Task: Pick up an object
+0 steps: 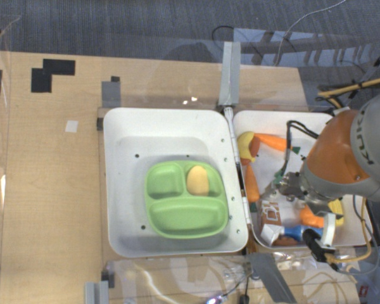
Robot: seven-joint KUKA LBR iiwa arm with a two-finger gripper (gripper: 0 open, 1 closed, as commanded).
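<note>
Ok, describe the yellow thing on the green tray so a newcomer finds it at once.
Look in the left white bin, where a green divided tray lies. In its upper right compartment sits a yellow egg-shaped object, the tray's one item.

White letters "KU" read on the grey arm (375, 138); the carton's (270, 215) print is illegible
</note>
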